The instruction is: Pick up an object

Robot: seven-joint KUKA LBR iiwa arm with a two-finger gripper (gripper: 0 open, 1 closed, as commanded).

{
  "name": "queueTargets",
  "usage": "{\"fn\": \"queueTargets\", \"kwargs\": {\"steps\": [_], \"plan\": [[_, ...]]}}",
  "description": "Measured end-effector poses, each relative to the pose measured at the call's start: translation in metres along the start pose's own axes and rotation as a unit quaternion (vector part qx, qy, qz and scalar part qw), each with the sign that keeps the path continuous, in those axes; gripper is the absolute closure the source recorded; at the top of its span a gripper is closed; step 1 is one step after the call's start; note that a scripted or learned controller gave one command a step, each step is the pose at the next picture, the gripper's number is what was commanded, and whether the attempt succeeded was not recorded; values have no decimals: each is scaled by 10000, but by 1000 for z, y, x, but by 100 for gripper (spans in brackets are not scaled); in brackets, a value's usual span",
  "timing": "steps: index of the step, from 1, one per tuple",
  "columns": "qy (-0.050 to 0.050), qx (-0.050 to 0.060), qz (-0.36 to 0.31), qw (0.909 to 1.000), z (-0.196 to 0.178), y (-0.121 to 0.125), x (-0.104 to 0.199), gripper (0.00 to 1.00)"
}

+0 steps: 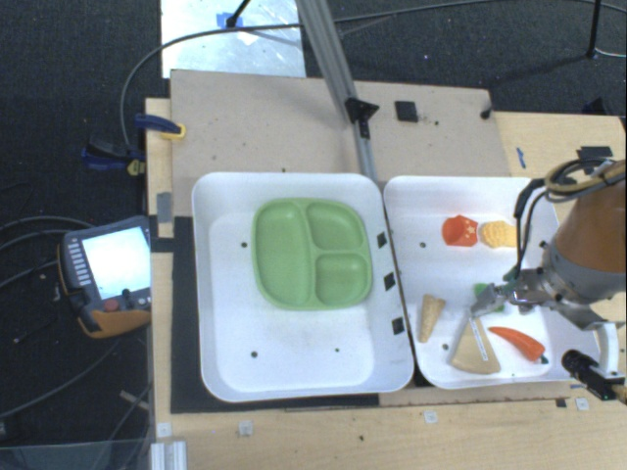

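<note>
The right bin (411, 262) holds several toy foods. A red-orange piece (458, 230) and a yellow corn piece (498, 233) lie at its back. A tan cone (430, 317) and a pale wedge (475, 351) lie near the front, with a red chili pepper (517, 341) to the wedge's right. My gripper (490, 302) reaches in from the right and hangs low over the middle of this bin, just above the wedge's tip. A small green piece (483, 289) shows right beside the gripper.
The left bin (225, 360) holds a green divided plate (312, 253). The grey and orange arm (588, 248) covers the right bin's right side. A slanted metal pole (338, 67) stands behind the bins. A handheld pendant (108, 274) lies off the bench at the left.
</note>
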State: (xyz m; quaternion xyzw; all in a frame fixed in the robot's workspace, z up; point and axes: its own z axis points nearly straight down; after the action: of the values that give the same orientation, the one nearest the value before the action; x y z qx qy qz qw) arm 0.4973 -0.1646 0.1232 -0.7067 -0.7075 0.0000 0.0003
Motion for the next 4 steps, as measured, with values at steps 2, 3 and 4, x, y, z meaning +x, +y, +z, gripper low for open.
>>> {"fn": "queueTargets", "kwargs": {"steps": [2,3,4], "plan": [[-2,-61,-8,10000,24,5,0,100],[-10,-22,-17,10000,-35,13,-4,100],[-9,-23,-20,10000,-88,14,-4,100]]}}
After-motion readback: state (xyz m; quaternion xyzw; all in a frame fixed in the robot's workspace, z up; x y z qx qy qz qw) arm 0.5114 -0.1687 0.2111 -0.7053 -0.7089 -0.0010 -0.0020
